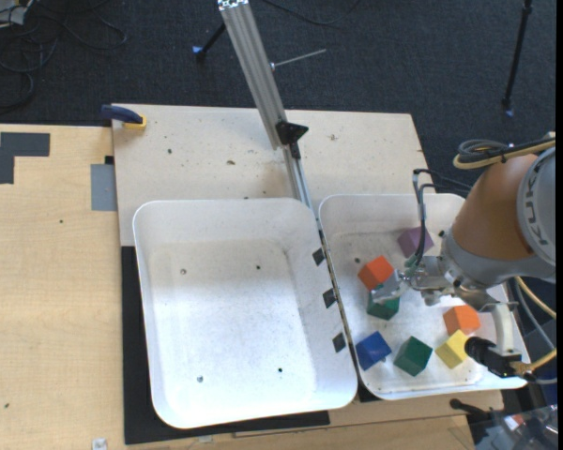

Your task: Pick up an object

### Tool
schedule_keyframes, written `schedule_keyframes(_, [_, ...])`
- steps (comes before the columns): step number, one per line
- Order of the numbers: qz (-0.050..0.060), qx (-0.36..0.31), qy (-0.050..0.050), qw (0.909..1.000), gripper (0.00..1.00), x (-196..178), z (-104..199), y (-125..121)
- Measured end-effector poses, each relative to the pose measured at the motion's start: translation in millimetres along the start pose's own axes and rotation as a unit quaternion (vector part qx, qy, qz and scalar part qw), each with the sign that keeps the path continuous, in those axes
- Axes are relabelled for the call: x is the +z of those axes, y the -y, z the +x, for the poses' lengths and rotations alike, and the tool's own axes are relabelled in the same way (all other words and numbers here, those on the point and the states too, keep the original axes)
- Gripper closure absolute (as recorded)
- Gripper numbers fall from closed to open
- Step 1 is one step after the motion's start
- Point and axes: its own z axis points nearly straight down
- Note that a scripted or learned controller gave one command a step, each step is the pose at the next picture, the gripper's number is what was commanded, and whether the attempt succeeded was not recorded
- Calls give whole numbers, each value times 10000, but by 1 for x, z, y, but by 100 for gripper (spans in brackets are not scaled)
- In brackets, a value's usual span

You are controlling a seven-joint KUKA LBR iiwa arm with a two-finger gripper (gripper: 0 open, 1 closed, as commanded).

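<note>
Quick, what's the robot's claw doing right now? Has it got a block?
Gripper: down in the right bin, over the dark green block beside the orange block. Open, closed or holding: cannot be told.

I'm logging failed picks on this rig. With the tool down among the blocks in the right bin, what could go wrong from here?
1. The tool sits where the orange block touches the dark green block, so it may nudge both and grasp neither.
2. The purple block lies close under the grey arm and could get pushed.
</note>
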Motion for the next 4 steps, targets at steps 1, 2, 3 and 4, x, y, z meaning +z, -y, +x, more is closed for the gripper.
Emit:
schedule_keyframes(1, [-12,59,-2,10000,100,-10,-2,-1])
schedule_keyframes(2, [71,1,-9,10000,100,-56,-8,-9])
schedule_keyframes(3, [76,-3,-11,10000,100,-91,-9,-10])
schedule_keyframes(4, [86,-22,-25,10000,100,-100,50,-27])
